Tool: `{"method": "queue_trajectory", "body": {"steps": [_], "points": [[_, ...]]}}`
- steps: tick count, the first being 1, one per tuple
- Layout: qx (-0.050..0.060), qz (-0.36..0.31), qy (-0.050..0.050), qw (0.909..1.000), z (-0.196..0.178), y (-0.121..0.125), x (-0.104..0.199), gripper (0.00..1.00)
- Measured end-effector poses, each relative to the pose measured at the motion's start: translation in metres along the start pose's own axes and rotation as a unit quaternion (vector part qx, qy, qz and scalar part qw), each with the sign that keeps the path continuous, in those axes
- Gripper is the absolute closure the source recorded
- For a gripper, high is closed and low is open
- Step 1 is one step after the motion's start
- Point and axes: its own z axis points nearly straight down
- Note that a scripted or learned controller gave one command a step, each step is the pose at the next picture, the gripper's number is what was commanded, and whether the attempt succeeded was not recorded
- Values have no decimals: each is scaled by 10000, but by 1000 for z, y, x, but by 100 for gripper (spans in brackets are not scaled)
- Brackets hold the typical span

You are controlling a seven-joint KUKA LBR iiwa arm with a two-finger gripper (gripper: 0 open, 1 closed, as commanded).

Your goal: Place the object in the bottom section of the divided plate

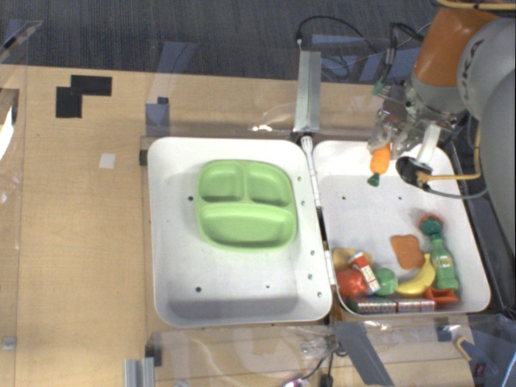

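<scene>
Camera view. The gripper (385,145) is seen above the far part of the right bin (355,208), hanging from the grey arm with the orange band. A toy carrot (379,163) is pinched between its fingers, which are closed onto the orange body; the green top points down and toward the near side, so the long axis is close to upright. The carrot appears lifted off the bin floor.

The divided plate (245,204) lies in the left bin (173,232), well apart from the carrot. Its bottom section (242,223), the wide near compartment, lies left and nearer. The coming travel is judged leftward across the bin wall.
</scene>
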Motion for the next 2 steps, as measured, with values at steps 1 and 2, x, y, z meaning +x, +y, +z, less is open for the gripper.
{"method": "queue_trajectory", "body": {"steps": [1,2], "points": [[-2,-1310,13,9914,-41,-42,26,100],[-9,-1255,15,9921,-123,-53,69,100]]}}
